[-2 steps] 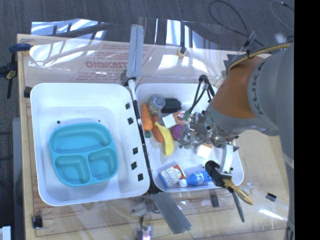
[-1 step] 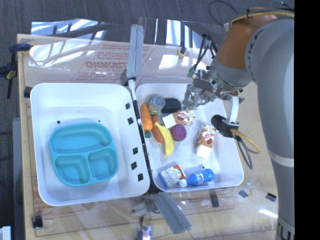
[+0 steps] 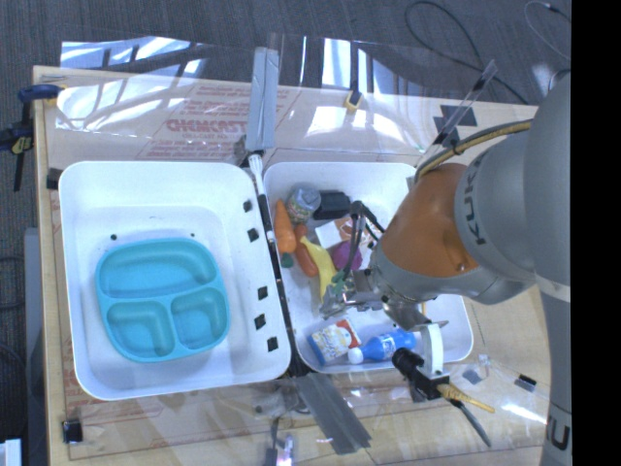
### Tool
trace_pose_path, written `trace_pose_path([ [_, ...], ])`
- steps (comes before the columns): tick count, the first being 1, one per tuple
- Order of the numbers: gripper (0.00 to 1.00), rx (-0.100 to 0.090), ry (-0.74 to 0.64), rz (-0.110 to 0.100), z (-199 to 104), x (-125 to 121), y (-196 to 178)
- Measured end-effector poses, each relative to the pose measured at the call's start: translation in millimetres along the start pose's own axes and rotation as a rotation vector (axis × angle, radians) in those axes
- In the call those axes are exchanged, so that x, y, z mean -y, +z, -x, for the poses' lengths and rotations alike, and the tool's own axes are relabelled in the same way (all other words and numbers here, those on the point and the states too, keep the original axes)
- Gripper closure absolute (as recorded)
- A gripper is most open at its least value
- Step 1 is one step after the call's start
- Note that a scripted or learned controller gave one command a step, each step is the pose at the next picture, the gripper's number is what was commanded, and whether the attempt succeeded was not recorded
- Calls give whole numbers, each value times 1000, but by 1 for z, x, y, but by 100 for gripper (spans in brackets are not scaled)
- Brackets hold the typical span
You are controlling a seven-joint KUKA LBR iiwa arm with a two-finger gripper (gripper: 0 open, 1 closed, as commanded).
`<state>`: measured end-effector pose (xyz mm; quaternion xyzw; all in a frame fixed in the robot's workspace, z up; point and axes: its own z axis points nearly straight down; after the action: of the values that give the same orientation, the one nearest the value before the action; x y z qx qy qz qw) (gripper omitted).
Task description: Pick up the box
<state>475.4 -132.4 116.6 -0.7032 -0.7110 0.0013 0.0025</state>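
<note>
The box (image 3: 333, 342) lies flat near the front wall of the right bin (image 3: 291, 184), long axis running left to right, a blue bottle (image 3: 386, 346) beside it. The gripper (image 3: 342, 299) hangs just above and behind it; jaw state cannot be told.
</note>
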Motion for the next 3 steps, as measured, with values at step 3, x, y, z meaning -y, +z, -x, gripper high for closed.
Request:
trace_pose_path([
  [3, 100, 0, -95, 2, 5, -22, 26],
])
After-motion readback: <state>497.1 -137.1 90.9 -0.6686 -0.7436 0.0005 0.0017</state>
